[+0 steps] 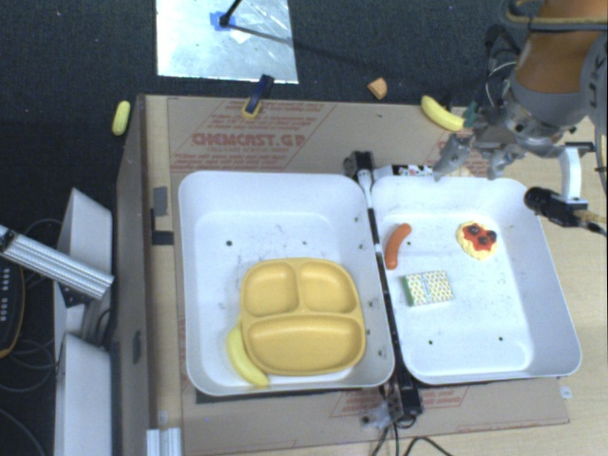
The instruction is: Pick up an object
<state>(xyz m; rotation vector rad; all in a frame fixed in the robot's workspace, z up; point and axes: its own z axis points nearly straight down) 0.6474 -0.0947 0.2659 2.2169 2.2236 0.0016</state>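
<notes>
At the right bin's [532,350] far rim, gripper [472,162] hangs released, fingers spread, grasping nothing. Nearest below it: pizza toy [477,238] and hot dog [396,244]; further, a green waffle block [428,288]. Beyond, left bin holds yellow divided plate [302,315] and banana [242,357]. Judgement: pick not begun; descent, closure, lift outstanding.

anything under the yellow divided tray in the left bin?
A banana pokes out from under the yellow tray at its lower-left edge, lying on the left bin floor. Its other end is covered by the tray, as is whatever else may lie beneath.
</notes>
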